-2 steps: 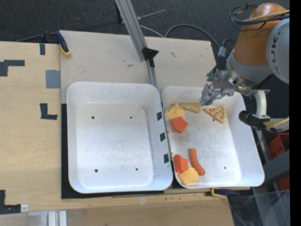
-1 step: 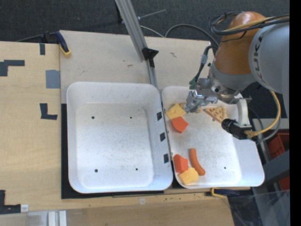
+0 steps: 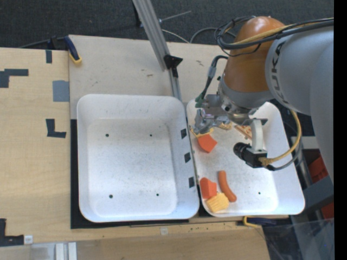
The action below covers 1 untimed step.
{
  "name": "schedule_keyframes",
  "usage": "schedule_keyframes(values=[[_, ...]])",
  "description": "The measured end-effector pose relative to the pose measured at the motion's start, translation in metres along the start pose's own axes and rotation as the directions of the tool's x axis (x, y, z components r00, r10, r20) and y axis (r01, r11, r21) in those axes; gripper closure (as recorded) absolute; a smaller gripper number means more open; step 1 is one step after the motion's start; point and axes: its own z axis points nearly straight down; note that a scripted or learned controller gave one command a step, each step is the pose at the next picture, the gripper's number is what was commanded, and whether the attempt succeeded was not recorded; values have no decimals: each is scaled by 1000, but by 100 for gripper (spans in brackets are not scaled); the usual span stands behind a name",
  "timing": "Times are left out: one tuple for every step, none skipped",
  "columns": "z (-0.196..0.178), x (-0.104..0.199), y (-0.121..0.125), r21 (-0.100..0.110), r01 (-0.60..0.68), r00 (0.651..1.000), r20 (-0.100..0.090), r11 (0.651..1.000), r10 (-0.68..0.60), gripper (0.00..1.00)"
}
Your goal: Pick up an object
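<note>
Sitting in the right bin (image 3: 282, 199) are four small things, any of which could be the pick: an orange block (image 3: 206, 143) near the bin's upper left, a second orange-red block (image 3: 207, 187) lower down by the left wall, a yellow ridged piece (image 3: 218, 202) touching that one at the bin's front edge, and a little red-orange sausage shape (image 3: 226, 186) lying slanted just to the right of those two.

The gripper (image 3: 204, 122) is right above the upper orange block, practically on top of it from this angle. Honestly I can't tell if the block is between the claw's tips or just below them, and I can't tell if the claw is apart or together either, the metal bits all blur into each other there.

Above that is the wrist with its orange band (image 3: 255, 31), then the big grey arm (image 3: 309, 64) coming in from the right and covering the bin's upper right corner. A black cylinder thing with a yellowish cable (image 3: 249, 155) hangs off the wrist over the middle of the bin.

The left bin (image 3: 87, 112) sits right next to it, walls touching. Both are on a pale wooden bench (image 3: 32, 172) with a few dark tape marks, and a grey metal pole (image 3: 154, 28) slants in from the top.
</note>
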Motion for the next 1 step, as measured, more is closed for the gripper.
schedule_keyframes(values=[[15,49,-17,2,-1,1000,1,1000,1,100]])
